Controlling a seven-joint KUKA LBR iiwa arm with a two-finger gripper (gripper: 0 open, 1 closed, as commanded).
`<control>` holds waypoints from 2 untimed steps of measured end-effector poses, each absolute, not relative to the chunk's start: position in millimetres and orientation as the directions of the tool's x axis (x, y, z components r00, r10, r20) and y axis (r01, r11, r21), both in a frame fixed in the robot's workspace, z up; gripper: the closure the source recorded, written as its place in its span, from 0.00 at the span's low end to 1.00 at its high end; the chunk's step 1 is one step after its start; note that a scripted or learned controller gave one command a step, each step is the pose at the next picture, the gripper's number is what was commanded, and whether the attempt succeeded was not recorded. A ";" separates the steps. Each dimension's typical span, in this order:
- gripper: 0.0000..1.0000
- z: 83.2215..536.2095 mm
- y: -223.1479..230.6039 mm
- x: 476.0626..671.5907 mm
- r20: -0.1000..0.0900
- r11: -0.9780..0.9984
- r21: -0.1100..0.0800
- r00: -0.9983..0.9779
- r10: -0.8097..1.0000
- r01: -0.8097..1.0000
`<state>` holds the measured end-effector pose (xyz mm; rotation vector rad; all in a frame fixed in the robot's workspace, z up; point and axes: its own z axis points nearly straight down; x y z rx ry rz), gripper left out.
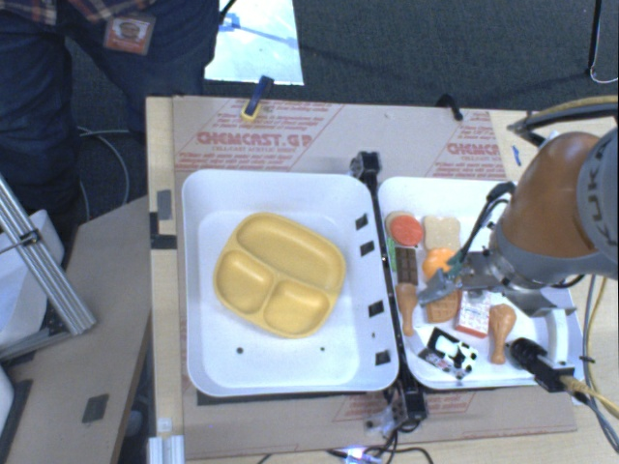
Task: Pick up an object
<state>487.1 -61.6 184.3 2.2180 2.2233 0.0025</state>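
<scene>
Dark carpet surrounds a cardboard-covered bench (290, 133) that carries two shallow white bins side by side. Over the right bin (426, 197) the fingers (443, 286) hang low above a crowd of small toy foods. They look nearly closed, with only a thin gap between the tips, and I see nothing held between them; the view is too small to be fully sure.

Directly under and just beside the tips lie an orange piece (438, 258) and a brown biscuit-like piece (444, 308). Just left of the fingers is a dark brown bar (407, 267), and below it a tan drumstick (407, 304). Behind them are a red round piece (405, 229) and a pale slice of bread (442, 230). To the right are a red-and-white packet (473, 314) and a second drumstick (499, 330). Nearer the front edge lies a black-and-white object (449, 351). Well apart to the left, the left bin (208, 201) holds a yellow divided plate (279, 274).

I judge the risk is in the crowding: the pieces touch one another, so the tips could land on an edge between two, push them aside, or close on nothing. A low, flat piece may also slip out.
</scene>
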 end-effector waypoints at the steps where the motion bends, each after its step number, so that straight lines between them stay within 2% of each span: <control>1: 0.00 157.8 -85.8 486.1 0.000 -0.001 -0.002 0.001 1.000 1.000; 2: 0.00 84.1 -128.6 488.3 -0.005 -0.002 0.009 0.002 1.000 1.000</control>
